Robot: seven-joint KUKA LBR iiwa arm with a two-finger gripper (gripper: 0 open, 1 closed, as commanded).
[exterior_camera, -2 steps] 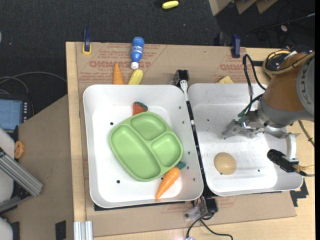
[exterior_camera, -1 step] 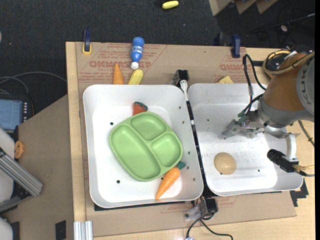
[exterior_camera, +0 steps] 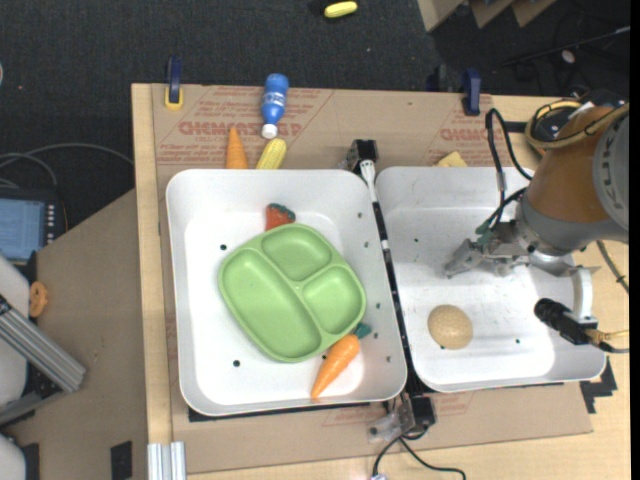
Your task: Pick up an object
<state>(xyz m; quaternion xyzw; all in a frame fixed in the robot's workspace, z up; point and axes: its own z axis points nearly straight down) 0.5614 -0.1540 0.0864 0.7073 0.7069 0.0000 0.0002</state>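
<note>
That carrot (exterior_camera: 336,362) is sitting by the green plate (exterior_camera: 292,290) in the left bin (exterior_camera: 190,268); your gripper (exterior_camera: 470,258) is hovering in the right bin (exterior_camera: 420,208), jaws spread, nothing held. The potato (exterior_camera: 450,326) is lying near it, and it's round, so it's probably rolling off if you're closing off-center.

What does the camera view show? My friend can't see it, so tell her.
A grey and orange robot arm's gripper hangs over the right bin, near a tan potato. The left bin has a green divided plate and a toy carrot.

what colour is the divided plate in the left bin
Light green; the divided plate shows clearly in the camera view.
</note>
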